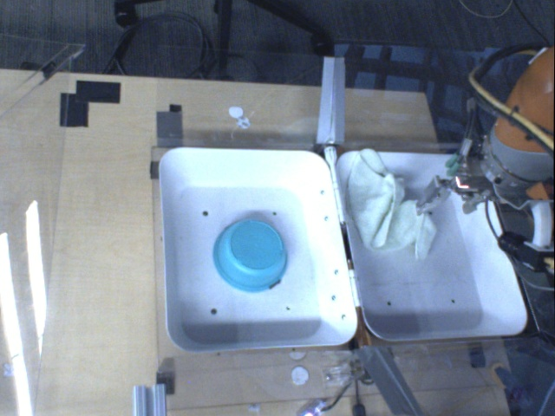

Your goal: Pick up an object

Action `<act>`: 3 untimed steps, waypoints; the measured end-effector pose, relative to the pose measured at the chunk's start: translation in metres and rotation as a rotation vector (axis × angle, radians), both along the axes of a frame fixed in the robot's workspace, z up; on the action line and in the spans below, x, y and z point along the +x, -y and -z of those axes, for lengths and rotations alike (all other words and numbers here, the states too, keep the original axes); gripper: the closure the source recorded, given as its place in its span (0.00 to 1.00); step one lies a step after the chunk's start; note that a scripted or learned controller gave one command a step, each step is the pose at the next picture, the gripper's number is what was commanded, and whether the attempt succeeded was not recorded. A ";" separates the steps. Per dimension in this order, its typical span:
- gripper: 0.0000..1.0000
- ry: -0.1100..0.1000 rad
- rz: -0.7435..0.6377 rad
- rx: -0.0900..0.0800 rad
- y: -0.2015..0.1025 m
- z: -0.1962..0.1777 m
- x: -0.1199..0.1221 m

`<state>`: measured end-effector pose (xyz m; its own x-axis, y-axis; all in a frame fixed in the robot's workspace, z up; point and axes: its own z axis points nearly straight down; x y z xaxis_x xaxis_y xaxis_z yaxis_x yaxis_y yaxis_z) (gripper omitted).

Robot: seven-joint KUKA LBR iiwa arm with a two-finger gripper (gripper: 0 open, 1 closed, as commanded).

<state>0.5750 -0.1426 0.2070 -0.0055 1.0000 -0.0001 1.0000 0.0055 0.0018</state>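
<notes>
The pincer [431, 199] sits at the white cloth's [381, 211] right edge; grip state unclear. It should pinch a thick fold.

My gripper [431, 199] hangs over the right bin [451, 306], in its far half, just right of the cloth [381, 211]. The cloth lies in that bin against its left wall, toward the far corner. The left bin [186, 250] sits touching the right bin's left side. A bowl [251, 255] rests upside down near the middle of the left bin, well left of the cloth
</notes>
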 end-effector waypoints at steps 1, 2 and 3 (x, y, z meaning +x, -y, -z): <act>1.00 0.004 -0.004 0.000 -0.001 -0.011 0.002; 1.00 0.000 0.050 0.001 -0.056 0.097 0.031; 1.00 0.002 0.271 -0.001 -0.005 0.065 0.055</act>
